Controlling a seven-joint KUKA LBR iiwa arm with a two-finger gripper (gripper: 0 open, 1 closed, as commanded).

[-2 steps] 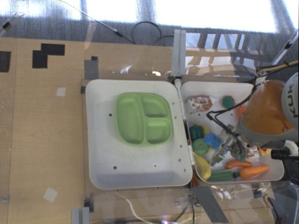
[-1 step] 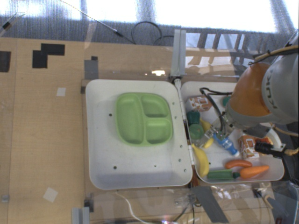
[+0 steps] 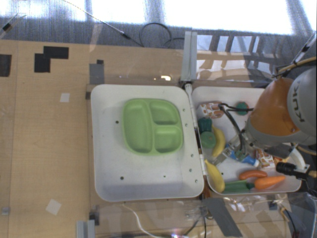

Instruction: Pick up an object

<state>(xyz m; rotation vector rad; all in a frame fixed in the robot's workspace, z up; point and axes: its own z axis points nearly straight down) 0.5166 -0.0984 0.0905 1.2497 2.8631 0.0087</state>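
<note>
The two-finger metal tool (image 3: 224, 155) reaches down into the right white bin (image 3: 292, 187) from the grey arm with its orange band (image 3: 275, 110), which comes in from the right. Its tips sit low in the middle of the bin, just beside the yellow plastic bananas; whether they are spread or pressed together cannot be told from here, and nothing is plainly seen between them.

Right at the tool lies one curved yellow banana (image 3: 218, 142), with a second yellow banana (image 3: 215, 176) just below it near the bin's front left corner. A round green plastic fruit (image 3: 208, 139) touches the upper banana on its left, and a dark teal cup-like piece (image 3: 205, 125) stands just above that. A small blue item (image 3: 249, 159) lies just right of the tool. Toward the front wall rest an orange-red sausage-shaped toy (image 3: 252, 174), an orange plastic carrot (image 3: 270, 182) and a dark green cucumber-like piece (image 3: 239, 186), close together. At the back of the bin lie a small printed packet (image 3: 212, 110) and a dark green round knob (image 3: 241, 107).

The left white bin (image 3: 106, 177) holds a light green divided plastic plate (image 3: 151, 126) lying flat near its middle. Both bins stand side by side on the wooden table (image 3: 44, 148).
</note>
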